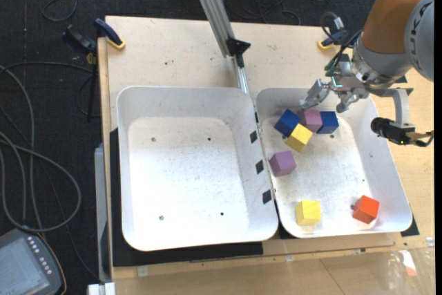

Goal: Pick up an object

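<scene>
My gripper (328, 99) hangs over the back of the right bin (387, 176), fingers spread apart, with nothing between them. Just below it lies a cluster of blocks: a blue cube (286, 122), a yellow cube (299, 137), a pink-purple cube (313, 119) and another blue cube (329, 122). A purple cube (282, 163) lies a little nearer the front. A yellow cube (308, 212) and an orange cube (366, 208) sit near the bin's front edge.
The left bin (138, 169) stands beside the right one, sharing a middle wall. A slanted metal pole (210, 0) rises from between the bins at the back. Clamps (110, 34) grip the bench's back corners.
</scene>
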`<state>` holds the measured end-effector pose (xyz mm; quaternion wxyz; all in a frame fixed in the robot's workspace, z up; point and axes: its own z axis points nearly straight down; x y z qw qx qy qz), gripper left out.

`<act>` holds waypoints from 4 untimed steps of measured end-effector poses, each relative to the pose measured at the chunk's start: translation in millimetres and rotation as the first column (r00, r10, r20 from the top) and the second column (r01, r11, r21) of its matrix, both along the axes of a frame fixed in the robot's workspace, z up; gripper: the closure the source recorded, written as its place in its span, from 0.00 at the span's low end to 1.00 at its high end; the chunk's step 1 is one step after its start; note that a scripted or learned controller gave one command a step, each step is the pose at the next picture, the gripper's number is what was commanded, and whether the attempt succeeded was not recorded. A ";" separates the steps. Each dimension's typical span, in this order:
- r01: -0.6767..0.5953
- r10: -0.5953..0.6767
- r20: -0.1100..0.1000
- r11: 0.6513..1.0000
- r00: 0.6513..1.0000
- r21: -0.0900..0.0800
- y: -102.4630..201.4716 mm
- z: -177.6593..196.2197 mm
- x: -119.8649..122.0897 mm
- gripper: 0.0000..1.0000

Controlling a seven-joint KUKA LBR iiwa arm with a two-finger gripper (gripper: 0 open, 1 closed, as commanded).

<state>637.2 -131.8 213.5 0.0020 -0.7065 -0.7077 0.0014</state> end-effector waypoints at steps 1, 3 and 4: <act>-0.001 0.001 0.004 1.000 1.000 -0.001 0.0 2.8 0.5 0.00; 0.000 0.000 0.022 1.000 1.000 -0.005 -3.4 -89.3 4.1 0.00; 0.001 -0.001 0.018 1.000 1.000 -0.003 -2.6 -82.4 3.5 1.00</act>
